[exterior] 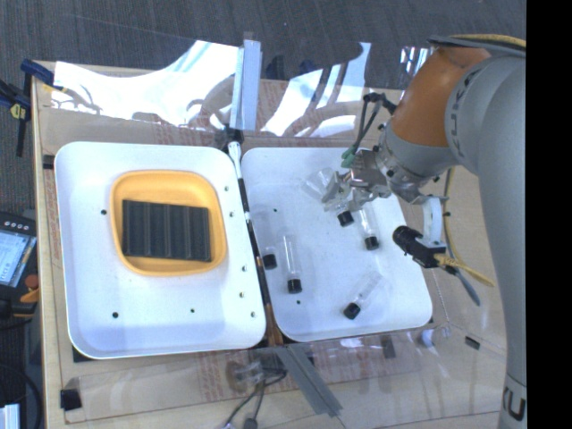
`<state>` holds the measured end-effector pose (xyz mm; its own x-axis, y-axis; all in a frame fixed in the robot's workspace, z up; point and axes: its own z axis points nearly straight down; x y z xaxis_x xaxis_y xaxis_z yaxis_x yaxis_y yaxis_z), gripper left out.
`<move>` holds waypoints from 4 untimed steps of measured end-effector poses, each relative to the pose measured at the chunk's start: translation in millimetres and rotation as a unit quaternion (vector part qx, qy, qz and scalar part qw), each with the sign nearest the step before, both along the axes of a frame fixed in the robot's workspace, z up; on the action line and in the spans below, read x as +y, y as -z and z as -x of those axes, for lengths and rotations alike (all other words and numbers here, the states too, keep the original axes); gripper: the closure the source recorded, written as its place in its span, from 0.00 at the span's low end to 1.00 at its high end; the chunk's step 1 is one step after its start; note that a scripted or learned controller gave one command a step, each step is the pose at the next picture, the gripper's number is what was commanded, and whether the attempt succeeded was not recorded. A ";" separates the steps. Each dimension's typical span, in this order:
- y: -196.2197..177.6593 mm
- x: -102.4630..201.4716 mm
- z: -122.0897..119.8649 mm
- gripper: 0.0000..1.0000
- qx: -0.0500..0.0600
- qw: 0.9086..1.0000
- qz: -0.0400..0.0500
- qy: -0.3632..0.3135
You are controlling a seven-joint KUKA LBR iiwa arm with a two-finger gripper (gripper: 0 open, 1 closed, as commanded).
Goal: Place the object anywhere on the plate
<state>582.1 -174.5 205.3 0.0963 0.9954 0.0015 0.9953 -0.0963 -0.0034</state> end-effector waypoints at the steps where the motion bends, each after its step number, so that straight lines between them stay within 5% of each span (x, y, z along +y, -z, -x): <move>1: -25.3 28.2 -34.9 1.00 0.000 0.998 0.001 -0.062; 2: 14.8 22.3 -28.4 1.00 0.000 0.990 0.000 -0.143; 3: 11.9 37.9 -41.6 1.00 -0.002 0.966 0.001 -0.258; 4: 17.7 60.8 -22.7 1.00 0.000 0.936 -0.001 -0.353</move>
<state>604.8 -113.7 187.6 -0.5857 0.8106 0.0034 0.8105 0.5857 -0.0039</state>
